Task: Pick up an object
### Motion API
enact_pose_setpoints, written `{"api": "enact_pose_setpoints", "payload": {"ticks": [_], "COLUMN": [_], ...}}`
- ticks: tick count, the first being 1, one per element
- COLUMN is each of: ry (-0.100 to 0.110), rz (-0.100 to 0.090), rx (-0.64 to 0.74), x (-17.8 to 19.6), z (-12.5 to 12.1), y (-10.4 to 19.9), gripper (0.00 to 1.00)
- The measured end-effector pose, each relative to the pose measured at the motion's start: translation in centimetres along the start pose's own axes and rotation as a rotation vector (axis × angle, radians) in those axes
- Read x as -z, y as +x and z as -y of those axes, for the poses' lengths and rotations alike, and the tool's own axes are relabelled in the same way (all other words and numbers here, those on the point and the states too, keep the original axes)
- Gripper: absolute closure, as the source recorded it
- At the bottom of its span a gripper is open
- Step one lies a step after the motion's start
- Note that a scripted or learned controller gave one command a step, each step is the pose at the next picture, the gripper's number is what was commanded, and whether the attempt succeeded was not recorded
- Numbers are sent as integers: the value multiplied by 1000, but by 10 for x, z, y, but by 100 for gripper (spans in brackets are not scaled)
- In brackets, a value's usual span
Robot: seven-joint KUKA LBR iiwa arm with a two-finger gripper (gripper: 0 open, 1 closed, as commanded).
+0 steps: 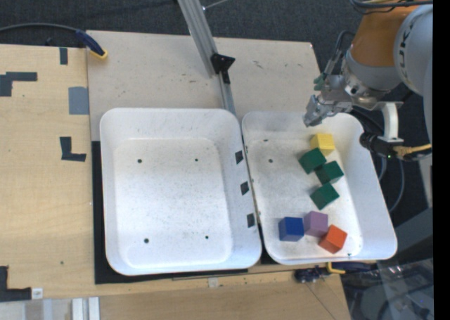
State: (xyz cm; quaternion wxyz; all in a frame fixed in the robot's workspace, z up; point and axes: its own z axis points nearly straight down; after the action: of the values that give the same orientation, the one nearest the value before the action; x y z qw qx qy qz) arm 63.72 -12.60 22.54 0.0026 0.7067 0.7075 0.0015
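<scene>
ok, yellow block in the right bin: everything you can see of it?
The yellow block is a small cube, matte, wood or foam by its look. It sits flat on the floor of the right bin near the far wall, topmost of the blocks there. A green block touches its near-left side. The gripper hovers just above-left, not holding it.

Seven small blocks are lying in the right bin (373, 192). A yellow block (324, 143) is sitting farthest back, touching a dark green block (311, 161). Two more green blocks (330, 171) (324, 195) are trailing forward from it in a loose line. Near the front rim, a blue block (291, 228), a purple block (316, 224) and an orange block (334, 239) are clustering together.
</scene>
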Motion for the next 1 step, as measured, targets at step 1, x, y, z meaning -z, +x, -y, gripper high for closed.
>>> {"api": "enact_pose_setpoints", "payload": {"ticks": [1], "ry": [3], "rz": [-1], "rx": [0], "x": [42], "z": [-1], "y": [0], "gripper": [100]}}
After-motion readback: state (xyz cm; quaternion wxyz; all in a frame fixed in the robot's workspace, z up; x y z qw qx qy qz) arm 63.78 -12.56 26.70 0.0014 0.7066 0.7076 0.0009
